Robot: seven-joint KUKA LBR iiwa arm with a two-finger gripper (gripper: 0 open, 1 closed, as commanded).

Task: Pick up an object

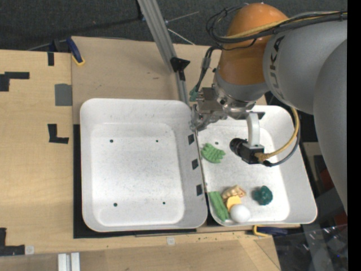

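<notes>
Arm over the right bin [293, 208], four small objects below.
"KUKA" lettering partly shows on the arm. End effector [201, 119] at the bin's upper-left corner, grip state unclear; green leaf-shaped piece [212, 153] lies just below it.

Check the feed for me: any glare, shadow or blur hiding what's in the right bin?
Camera view: light is even, with no strong glare on the right bin. The arm's wrist hides that bin's far edge. The green leaf-shaped piece and the dark teal object read clearly; the gripper looks soft and cluttered.
</notes>
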